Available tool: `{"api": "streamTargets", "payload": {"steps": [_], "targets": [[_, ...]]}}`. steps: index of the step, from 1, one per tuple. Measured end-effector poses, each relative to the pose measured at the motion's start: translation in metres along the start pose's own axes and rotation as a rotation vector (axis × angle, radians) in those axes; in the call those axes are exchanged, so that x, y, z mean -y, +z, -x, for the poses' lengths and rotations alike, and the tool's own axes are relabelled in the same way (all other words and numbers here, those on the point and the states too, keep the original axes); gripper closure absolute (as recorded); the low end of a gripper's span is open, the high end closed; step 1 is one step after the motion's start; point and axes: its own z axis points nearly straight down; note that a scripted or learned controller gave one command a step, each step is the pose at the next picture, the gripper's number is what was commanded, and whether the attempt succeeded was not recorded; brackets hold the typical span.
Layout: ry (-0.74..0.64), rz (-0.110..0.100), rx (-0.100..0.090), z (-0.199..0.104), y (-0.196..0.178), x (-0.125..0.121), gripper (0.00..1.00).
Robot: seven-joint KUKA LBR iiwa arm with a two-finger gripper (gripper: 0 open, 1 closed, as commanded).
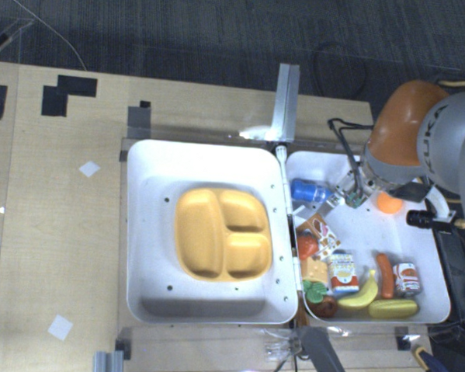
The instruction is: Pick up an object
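We see a blue bottle [308, 191] lying near the back edge of the right bin [437, 309], close to the wall shared with the left bin [136, 238]. Our tool [352, 194] hangs just beside the bottle's cap end. We cannot tell if it is open or closed, and we see nothing in it. We think we should move over the bottle's middle, go down slowly, then squeeze. A yellow tray [221, 234] sits in the left bin.

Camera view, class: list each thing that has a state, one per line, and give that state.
Yellow plastic divided tray: upright, flat in left white bin.
Blue plastic bottle: lying on its side in right white bin.
Yellow banana: lying flat.
Small red can: lying down.
Gripper: low, beside the bottle.
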Motion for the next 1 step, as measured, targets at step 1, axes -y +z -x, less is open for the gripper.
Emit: {"api": "streamTargets", "payload": {"steps": [1], "targets": [[0.235,0.000,-0.002,0.0009,0.0010,-0.0283,0.00]]}}
